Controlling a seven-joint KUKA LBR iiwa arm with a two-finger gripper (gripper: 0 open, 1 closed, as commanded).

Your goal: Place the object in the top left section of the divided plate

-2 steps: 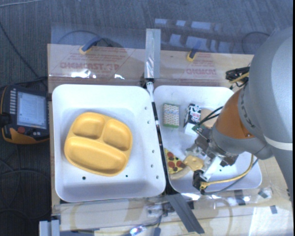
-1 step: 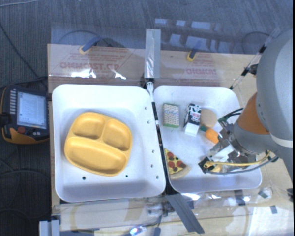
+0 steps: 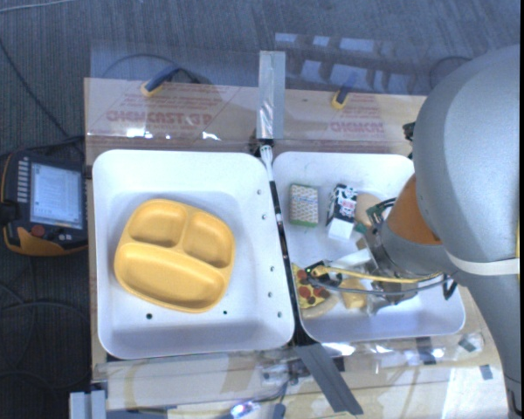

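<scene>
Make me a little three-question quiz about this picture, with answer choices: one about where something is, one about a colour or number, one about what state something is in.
1. Which bin holds the divided plate?
A. the left bin
B. the right bin
C. neither, it sits on the floor

2. What colour is the divided plate?
A. blue
B. yellow
C. red

3. What lies in the plate's sections?
A. a carton
B. a slice of pizza
C. nothing yet

Answers:
1. A, since the divided plate rests in the left bin.
2. B, it is plain yellow against the white bin.
3. C, its three sections are bare; the small items, such as the green packet and the black-and-white carton, lie in the right bin beneath the arm.
</scene>
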